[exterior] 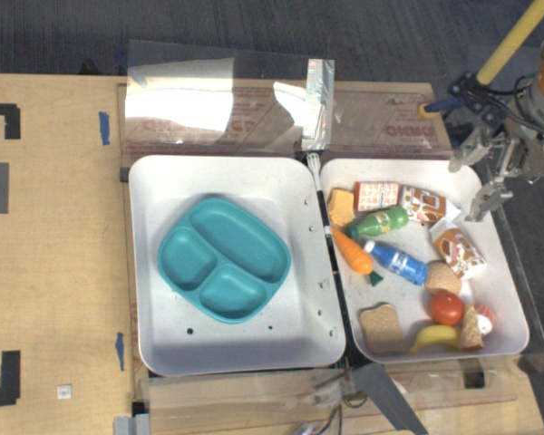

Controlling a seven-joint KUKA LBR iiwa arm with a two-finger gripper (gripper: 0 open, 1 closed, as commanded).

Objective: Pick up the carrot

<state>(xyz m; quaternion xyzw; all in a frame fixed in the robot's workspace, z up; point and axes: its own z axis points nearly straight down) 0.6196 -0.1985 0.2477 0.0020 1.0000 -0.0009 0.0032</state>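
The carrot (353,251) is orange with a green stub at its lower end. It lies slanted in the right bin (508,270), close to the bin's left wall, beside a blue bottle (400,263). My gripper (469,188) hangs over the bin's upper right corner, well to the right of the carrot and apart from it. Its fingers are open and nothing is between them.
Around the carrot lie a green bottle (382,222), an orange cheese wedge (341,207), small printed boxes (377,194), a bread slice (382,326), a tomato (447,309) and a banana (434,336). The left bin (154,198) holds a teal divided plate (223,256).
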